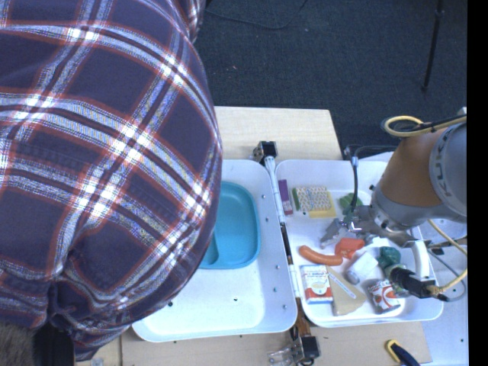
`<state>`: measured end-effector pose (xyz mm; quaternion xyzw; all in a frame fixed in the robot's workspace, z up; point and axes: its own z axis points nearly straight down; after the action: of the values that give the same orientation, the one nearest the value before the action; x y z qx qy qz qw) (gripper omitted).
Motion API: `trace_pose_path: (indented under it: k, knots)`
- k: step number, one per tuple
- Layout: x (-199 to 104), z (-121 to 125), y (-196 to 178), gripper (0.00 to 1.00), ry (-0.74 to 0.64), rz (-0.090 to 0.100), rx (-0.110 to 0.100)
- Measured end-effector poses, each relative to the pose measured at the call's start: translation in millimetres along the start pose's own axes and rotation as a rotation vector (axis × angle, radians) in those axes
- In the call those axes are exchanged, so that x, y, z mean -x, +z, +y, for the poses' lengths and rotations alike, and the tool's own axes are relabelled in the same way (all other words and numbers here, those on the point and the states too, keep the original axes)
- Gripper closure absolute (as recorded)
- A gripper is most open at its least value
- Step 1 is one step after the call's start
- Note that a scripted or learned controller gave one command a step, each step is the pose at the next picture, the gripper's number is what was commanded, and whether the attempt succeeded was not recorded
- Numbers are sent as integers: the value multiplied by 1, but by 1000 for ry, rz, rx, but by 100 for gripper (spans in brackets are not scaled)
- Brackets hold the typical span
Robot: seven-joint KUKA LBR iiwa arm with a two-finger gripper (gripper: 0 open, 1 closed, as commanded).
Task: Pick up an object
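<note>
Two white bins sit side by side. Gripper [335, 231] hangs low in the right bin [335, 317], fingers spread, grasping nothing, just above the orange carrot [320, 256] and beside the red piece [349, 246]. A plaid-shirted person [99, 158] covers much of the left bin [229, 311], which holds a blue tray [236, 231].

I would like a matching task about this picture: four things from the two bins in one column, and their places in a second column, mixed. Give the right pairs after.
Things:
1. blue tray
2. orange carrot-shaped toy
3. yellow sponge
4. small box with red print

Places:
A. right bin, far part, beside a purple item
B. left bin, partly under the plaid-shirted person
C. right bin, near front edge on the left
D. right bin, middle, just left of the gripper

Pairs: 1-B, 2-D, 3-A, 4-C
</note>
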<state>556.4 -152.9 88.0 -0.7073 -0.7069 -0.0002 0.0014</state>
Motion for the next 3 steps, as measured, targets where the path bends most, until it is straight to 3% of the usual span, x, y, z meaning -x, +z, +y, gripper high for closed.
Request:
trace_pose_path:
  k: [1, 2, 3]
  knots:
    - [7, 44, 0, 0, 1, -1, 1]
    - [8, 1, 0, 0, -1, 0, -1]
    - [42, 60, 1, 0, -3, -2, 0]
